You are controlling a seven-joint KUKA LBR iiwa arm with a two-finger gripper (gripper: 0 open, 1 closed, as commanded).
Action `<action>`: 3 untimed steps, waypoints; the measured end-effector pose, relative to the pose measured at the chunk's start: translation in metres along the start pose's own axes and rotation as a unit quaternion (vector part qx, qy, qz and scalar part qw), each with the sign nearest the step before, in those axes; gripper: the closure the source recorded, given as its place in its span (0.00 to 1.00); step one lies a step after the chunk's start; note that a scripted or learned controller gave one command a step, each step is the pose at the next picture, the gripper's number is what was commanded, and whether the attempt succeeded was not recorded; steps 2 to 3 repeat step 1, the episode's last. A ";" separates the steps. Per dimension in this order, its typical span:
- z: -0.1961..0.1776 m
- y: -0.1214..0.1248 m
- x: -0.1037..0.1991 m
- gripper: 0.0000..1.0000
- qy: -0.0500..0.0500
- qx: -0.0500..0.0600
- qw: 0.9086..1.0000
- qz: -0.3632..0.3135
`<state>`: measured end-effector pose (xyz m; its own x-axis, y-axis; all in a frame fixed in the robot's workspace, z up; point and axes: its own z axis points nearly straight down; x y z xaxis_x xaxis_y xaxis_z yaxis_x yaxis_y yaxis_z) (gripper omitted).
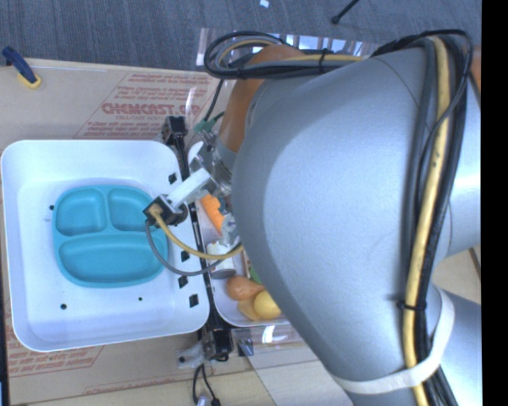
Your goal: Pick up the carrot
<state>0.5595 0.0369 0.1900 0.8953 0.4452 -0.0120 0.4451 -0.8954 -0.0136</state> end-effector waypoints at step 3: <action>-0.069 0.008 0.069 0.00 0.004 -0.003 0.999 -0.041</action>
